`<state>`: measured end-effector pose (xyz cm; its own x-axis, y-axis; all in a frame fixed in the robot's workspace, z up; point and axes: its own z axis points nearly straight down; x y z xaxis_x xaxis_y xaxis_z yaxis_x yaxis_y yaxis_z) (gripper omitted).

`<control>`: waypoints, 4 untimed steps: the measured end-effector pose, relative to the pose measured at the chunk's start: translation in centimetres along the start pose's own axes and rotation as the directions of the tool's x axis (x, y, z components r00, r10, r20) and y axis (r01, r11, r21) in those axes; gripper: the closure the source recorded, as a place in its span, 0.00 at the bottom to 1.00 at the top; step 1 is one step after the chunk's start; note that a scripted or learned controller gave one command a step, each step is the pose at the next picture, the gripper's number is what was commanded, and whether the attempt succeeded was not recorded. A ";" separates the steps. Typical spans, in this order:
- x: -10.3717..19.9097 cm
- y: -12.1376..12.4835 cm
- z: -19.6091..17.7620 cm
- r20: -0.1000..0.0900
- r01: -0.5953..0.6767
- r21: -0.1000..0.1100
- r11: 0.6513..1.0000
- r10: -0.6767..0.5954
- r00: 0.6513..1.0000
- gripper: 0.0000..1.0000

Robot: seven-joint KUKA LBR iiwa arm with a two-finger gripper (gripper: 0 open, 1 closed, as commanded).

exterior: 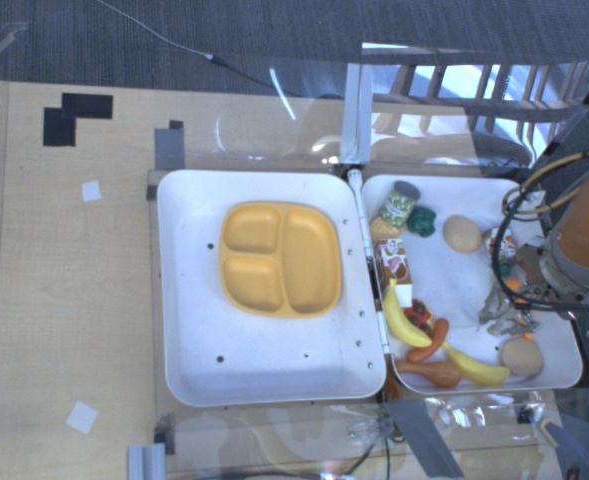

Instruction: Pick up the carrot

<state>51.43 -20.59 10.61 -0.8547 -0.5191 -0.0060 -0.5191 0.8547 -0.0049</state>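
Observation:
The carrot (432,373) is an orange, tapered piece lying flat at the front edge of the right bin (564,376). It sits just below a reddish sausage-like piece (427,349) and next to a banana (477,366). My gripper (502,314) hangs low over the right side of that bin, to the right of the carrot and a little farther back, just above a beige egg-shaped item (521,356). The grey arm with its orange band (584,230) and black cables covers the bin's right edge. Nothing is visibly held.
The right bin also holds a second banana (402,320), a small labelled bottle (395,259), a green broccoli piece (421,221), a green-labelled jar (400,203) and a tan round item (462,234). A yellow divided plate (279,258) lies in the left bin (194,348).

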 end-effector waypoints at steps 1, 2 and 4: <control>-1.6 -0.6 -16.6 0.005 0.262 0.010 0.965 -0.262 0.965 1.00; -7.1 6.2 -14.5 0.003 0.526 0.000 0.850 -0.526 0.850 1.00; -3.3 9.9 -13.9 0.003 0.797 0.003 0.604 -0.797 0.604 1.00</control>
<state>49.00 -10.38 24.49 -0.1021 -0.9948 -0.0027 -0.9947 0.1021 -0.0109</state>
